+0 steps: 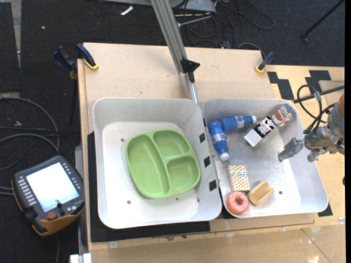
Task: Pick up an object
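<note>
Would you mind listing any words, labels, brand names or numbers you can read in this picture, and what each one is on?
No text here can be read.
Blue bottles: white labels, print too small.
Black-and-white carton: markings blurred.
Red-and-white can: label blurred.
Patterned wafer packet: only a check pattern shows.
Teach pendant beside the bench: screen washed out.

The arm enters from the right edge, its wrist grey and metallic. The end effector (299,149) hangs low, one grey finger (289,148) angled down and to the left, nothing visible against it.
</note>
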`<state>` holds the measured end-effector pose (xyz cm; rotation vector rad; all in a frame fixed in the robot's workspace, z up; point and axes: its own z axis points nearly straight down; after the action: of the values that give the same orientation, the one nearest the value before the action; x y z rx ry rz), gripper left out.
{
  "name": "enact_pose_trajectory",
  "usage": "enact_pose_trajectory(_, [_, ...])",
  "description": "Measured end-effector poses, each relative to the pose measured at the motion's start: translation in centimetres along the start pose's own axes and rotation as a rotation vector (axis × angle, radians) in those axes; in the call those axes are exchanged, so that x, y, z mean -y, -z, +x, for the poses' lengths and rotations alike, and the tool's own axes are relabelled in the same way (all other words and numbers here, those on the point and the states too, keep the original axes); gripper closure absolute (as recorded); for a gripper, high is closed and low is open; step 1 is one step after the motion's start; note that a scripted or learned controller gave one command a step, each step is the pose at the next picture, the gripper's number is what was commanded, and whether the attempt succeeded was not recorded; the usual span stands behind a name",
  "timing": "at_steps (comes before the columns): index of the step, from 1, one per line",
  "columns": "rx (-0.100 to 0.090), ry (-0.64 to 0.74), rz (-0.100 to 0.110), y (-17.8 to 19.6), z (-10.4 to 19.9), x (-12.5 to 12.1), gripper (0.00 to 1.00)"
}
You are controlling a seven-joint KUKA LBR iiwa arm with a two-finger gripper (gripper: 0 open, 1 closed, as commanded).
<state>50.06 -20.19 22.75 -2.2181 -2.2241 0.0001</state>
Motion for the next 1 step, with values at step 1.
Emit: enact_pose_trajectory(1, [0.000,-0.001,0.000,0.01,-0.01,0.00,0.00])
